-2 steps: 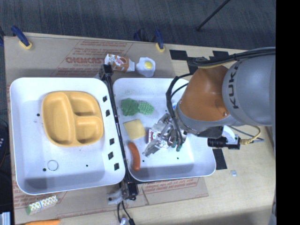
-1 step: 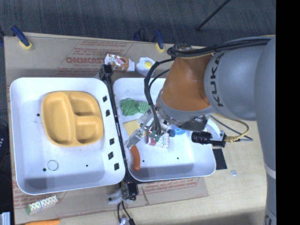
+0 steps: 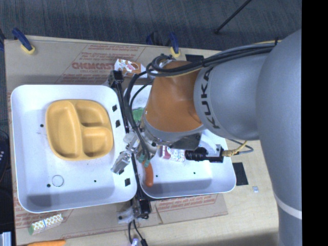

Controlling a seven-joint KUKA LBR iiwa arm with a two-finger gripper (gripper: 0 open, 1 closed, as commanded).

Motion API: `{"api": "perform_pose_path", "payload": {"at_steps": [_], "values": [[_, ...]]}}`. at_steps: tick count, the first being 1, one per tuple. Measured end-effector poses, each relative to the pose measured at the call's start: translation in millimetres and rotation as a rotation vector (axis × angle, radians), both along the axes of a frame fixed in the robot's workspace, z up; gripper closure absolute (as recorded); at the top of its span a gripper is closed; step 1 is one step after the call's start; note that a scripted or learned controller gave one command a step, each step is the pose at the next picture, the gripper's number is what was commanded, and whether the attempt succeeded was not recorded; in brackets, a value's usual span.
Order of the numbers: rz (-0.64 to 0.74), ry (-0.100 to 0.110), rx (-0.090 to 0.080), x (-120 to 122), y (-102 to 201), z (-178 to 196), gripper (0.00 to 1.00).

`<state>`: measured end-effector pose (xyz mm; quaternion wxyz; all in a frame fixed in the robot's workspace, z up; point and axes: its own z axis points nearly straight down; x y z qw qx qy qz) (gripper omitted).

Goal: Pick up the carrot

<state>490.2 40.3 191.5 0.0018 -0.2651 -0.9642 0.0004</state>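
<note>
1. My two-finger metal pincer point(image 3: 134, 157) hangs over the seam between the two bins, low on their shared edge; whether its fingers are spread or closed I cannot tell from this slant.
2. The small orange carrot point(image 3: 148, 175) lies just beside my pincer, in the right-hand shallow white bin point(image 3: 225, 181), close against that bin's left wall and near its front rim.
3. The carrot's long axis runs roughly from the bin's back toward its front, with its upper end tucked under my wrist hardware.
4. Room is tight on the carrot's left, where the wall stands; to its right the bin floor lies bare toward the far corner.
5. My grey arm with its orange band point(image 3: 171, 99) covers most of the right-hand bin's back half.
6. The left-hand shallow white bin point(image 3: 31, 188) holds a yellow divided plastic tray point(image 3: 79, 128), well apart from the carrot, with bare floor along its front.
</note>
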Motion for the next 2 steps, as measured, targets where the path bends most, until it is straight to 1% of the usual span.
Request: {"api": "perform_pose_path", "payload": {"at_steps": [1, 2], "values": [[-0.093, -0.003, -0.001, 28, -79, 0, 0.00], [-0.355, 0.001, -0.001, -9, -33, 0, 0.00]]}}
